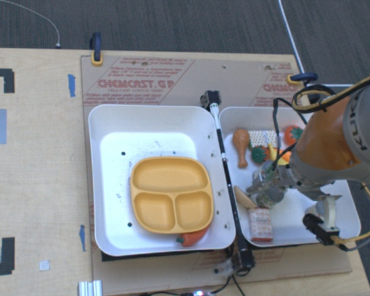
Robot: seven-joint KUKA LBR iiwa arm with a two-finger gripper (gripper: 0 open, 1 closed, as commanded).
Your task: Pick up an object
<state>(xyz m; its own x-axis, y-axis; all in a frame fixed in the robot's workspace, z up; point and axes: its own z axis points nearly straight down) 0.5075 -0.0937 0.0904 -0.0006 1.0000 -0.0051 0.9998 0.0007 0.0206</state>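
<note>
- Left bin [105,165] – shallow, white, holds a yellow divided tray [171,193] with three compartments, one long at the far side and two smaller at the near side; all three look bare.
- Red-orange toy vegetable [191,238] pokes out from under the tray's near edge, against the left bin's near wall; small green bit at its left end.
- Right bin [351,217] – white, just beside the left bin, a black divider bar [225,165] between them.
- Right bin contents, far end: toy drumstick [241,144] lying lengthwise near the left wall; white patterned block [261,138] just beside it; small green piece [258,155] below that block; red-orange toy [292,134] at the far right, partly behind the arm; yellow bits near the green piece, too small to name.
- Right bin contents, near end: pinkish-red packet [260,224] lying flat near the near wall; tan wedge piece [242,196] beside the left wall, just above the packet.
- Arm [324,147] reaches in from the right, covering much of the right bin.
- End effector [268,190] sits low in the middle of the right bin, between the green piece and the packet – cannot tell if it is open, closed or gripping anything.
- Both bins rest on a brown sheet [142,79] on the surface [31,184], clamped at the far corners.
</note>
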